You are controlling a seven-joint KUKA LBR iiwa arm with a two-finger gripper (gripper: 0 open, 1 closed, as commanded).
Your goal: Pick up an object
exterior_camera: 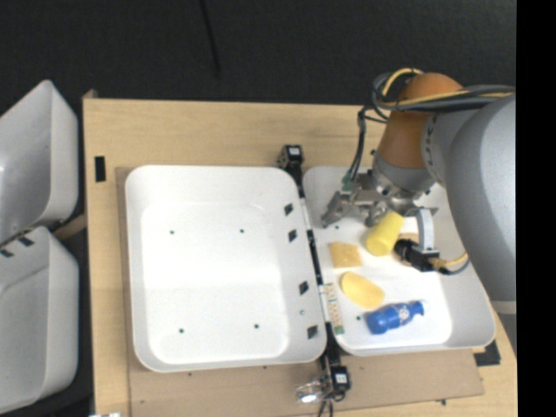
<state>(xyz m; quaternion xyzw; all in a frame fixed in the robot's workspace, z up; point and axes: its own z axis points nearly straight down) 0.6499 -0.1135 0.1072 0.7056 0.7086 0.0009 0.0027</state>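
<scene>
Reaching into the right bin (469,324) of two smooth white ones, the metal gripper (382,205) hangs, grip state unclear, touching a yellow cylinder (383,234), near one tan block (345,254), one yellow lump (361,290) and one blue bottle (393,316).

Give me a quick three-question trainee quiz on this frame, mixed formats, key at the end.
1. True or false: the blue bottle lies in the left bin.
2. Which thing lies closest to the hand? A) yellow cylinder B) blue bottle C) yellow oval piece
3. Fill in: the flat yellow square piece lies in the ___ bin.

Key: 1 false, it lies in the right bin. 2 A. 3 right.
</scene>
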